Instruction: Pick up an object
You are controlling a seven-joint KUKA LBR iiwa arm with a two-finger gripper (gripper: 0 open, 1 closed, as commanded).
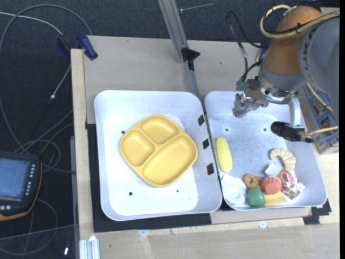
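Camera view: long yellow corn cob [223, 154]

This is a robotics lab or test cell. A plain wooden bench [135, 58] stands on dark carpet [32, 117], clamped at one corner by a blue clip [86, 46]. Loose grey cables [32, 47] trail over the floor to a black handheld control pendant with a lit screen [16, 183]. A bare aluminium camera post [172, 15] rises behind two shallow white plastic bins [108, 144], and a grey industrial arm with an orange band [296, 42] reaches over them.
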